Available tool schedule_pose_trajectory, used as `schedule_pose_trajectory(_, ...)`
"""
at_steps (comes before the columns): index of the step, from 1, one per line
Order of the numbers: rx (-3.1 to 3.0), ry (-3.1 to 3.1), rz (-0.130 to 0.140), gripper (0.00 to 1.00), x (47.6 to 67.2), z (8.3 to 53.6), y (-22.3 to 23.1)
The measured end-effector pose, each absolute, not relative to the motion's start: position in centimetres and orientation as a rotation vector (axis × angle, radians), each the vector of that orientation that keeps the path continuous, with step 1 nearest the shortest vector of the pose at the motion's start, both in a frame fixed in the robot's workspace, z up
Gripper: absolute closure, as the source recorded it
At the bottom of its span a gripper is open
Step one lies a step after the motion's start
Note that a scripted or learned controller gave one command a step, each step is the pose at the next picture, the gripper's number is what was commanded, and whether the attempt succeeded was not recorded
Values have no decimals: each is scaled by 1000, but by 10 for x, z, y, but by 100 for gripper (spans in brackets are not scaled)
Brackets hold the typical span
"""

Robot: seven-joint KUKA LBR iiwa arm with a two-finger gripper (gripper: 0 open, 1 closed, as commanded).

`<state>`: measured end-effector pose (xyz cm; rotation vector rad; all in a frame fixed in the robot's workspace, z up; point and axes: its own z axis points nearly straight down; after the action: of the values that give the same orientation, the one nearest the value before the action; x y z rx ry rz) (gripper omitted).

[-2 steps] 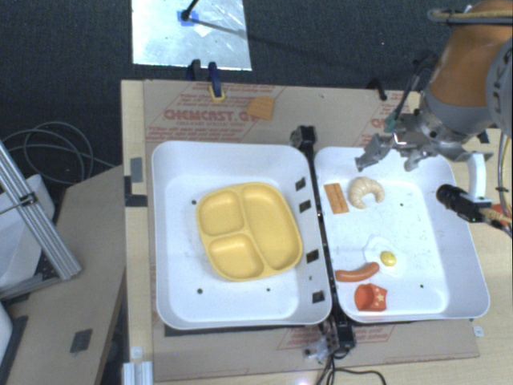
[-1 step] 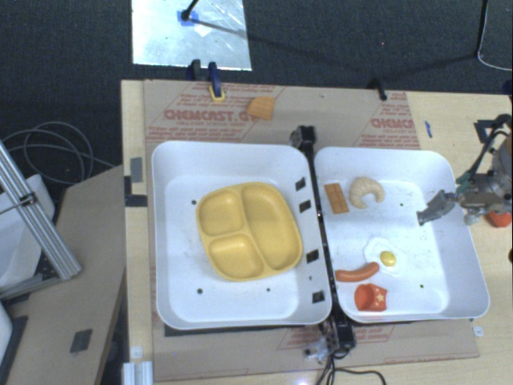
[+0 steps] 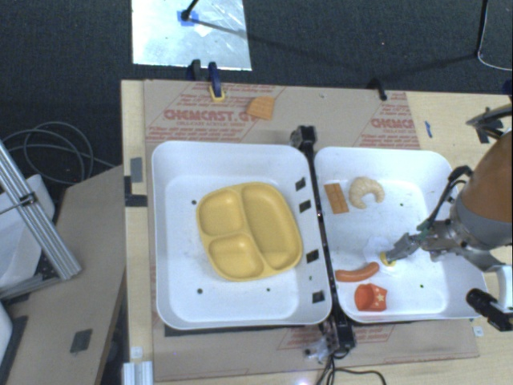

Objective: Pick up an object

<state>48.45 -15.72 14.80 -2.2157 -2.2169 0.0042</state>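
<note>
The gripper [image 3: 393, 255] hangs low over the right bin [image 3: 433, 175], just above the hot dog [image 3: 357, 273]; whether it is parted or clenched cannot be told. A croissant [image 3: 366, 190] lies farther back, and a yellow divided plate [image 3: 248, 231] sits in the left bin [image 3: 172, 215].

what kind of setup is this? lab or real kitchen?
Likely a robotics lab pick bench, not a kitchen. Two white bins sit on a protective-paper-covered board, toy food such as a croissant and hot dog lies in the right one, and loose cables trail beside it.
</note>
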Motion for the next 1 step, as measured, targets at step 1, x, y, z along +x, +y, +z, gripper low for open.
schedule_pose_trajectory(1,-2212,-2239,-9,0,595,120,-116)
